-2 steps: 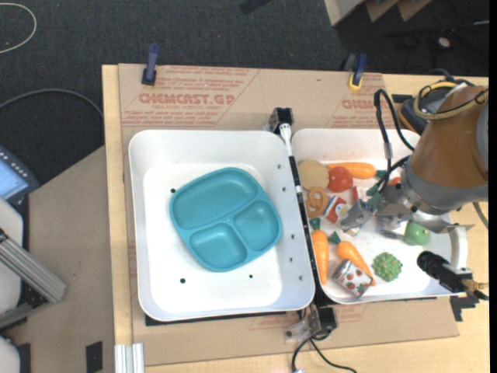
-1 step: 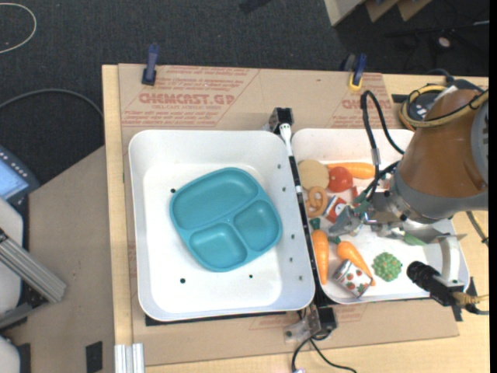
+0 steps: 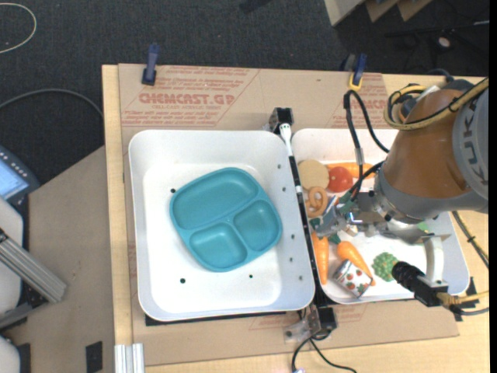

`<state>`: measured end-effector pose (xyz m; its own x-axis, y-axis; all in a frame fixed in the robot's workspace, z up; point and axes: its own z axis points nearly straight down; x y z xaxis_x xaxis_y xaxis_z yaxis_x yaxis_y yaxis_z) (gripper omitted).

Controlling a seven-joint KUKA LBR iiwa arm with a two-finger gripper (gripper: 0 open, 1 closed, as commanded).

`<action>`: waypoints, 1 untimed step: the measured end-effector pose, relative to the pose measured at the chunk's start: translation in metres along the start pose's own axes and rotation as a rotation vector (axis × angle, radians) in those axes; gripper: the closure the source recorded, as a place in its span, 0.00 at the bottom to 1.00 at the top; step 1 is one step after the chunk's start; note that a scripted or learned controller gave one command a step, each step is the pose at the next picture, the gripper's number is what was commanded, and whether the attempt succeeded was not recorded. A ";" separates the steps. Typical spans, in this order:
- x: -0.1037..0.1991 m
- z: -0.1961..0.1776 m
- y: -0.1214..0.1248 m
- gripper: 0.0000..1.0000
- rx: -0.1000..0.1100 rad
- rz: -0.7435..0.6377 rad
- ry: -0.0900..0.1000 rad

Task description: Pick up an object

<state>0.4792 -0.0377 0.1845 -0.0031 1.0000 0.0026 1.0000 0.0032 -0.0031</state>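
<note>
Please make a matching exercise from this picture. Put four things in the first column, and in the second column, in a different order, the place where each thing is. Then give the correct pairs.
Things:
1. teal divided plate
2. broccoli
3. tomato
4. blue clamp

Places:
A. on the far edge of the bench, above the left bin
B. near edge of the right bin, beside a carrot
C. middle of the left bin
D. far part of the right bin, next to a tan round piece

Pairs: 1-C, 2-B, 3-D, 4-A
</note>
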 end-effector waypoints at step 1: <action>-0.002 -0.010 0.001 1.00 -0.004 0.003 -0.002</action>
<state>0.4798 -0.0394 0.1949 0.0001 1.0000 0.0008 1.0000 -0.0001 0.0004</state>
